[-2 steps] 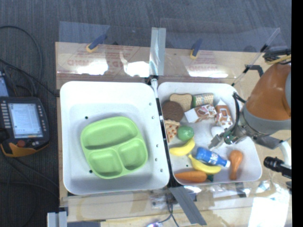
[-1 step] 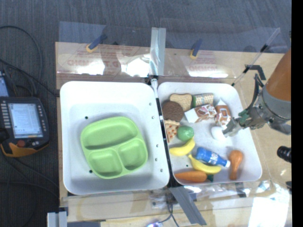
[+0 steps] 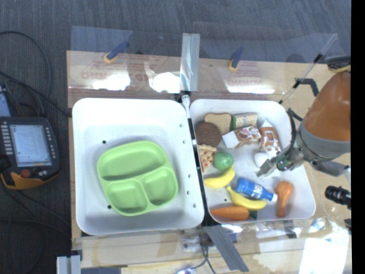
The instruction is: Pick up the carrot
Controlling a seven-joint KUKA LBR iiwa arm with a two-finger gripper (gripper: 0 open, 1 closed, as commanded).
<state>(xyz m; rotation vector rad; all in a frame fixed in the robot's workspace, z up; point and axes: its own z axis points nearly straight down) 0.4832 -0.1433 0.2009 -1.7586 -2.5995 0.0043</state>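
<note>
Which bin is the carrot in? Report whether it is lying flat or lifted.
Right bin, lying flat. The carrot rests on the bin floor at the front wall, beside the banana; the gripper is apart from it.

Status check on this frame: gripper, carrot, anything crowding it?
Gripper open, low in right bin, holding nothing. Carrot flat at near wall, untouched. Banana and blue bottle close behind it.

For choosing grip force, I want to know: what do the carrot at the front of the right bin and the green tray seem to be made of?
The carrot looks like smooth, moulded plastic: uniform orange, faint sheen. The green tray looks like rigid, matte plastic: even colour, rounded moulded compartments. Neither can be confirmed by sight alone.
</note>
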